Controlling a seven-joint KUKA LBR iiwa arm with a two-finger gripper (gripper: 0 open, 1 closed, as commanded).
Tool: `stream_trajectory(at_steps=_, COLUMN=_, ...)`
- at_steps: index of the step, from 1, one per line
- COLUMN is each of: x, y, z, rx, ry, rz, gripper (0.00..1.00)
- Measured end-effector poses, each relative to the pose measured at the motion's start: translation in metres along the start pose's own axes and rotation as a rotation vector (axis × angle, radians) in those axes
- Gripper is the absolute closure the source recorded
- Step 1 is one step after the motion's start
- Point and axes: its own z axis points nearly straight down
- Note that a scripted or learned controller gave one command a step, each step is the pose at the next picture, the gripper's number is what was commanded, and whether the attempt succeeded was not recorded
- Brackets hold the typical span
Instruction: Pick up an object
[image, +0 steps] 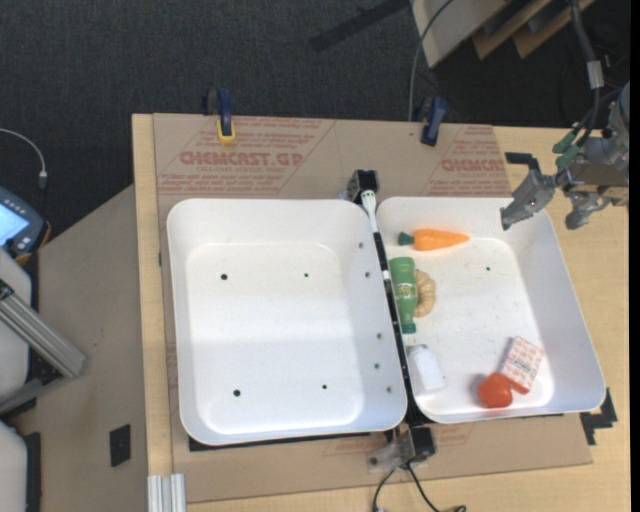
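The right bin (560, 290) holds an orange carrot (437, 239) at its far left, a green bottle (403, 290) along its left wall, and a tan pretzel-like piece (427, 292) beside the bottle. A small white object (427, 368) lies near the front left. A red tomato (495, 391) and a pink-and-white packet (523, 363) lie at the front right. My gripper (550, 200) hangs open above the bin's far right corner, with its two fingers spread and nothing between them.
The left bin (190, 300) shares a black divider (385, 290) with the right bin. Both rest on a cardboard sheet (300, 150) held by blue clamps (222, 110) at the back edge. Cables hang at the far right.
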Motion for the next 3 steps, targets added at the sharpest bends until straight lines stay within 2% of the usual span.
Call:
stream_trajectory(at_steps=1, x=0.095, y=-0.05, z=-0.105, rx=-0.005, ry=0.003, rz=-0.009, gripper=0.0)
stream_trajectory(at_steps=2, x=0.148, y=-0.048, z=-0.153, rx=0.002, ry=0.002, rz=-0.003, gripper=0.0)
stream_trajectory(at_steps=3, x=0.243, y=-0.049, z=-0.137, rx=0.014, ry=0.001, rz=-0.008, gripper=0.0)
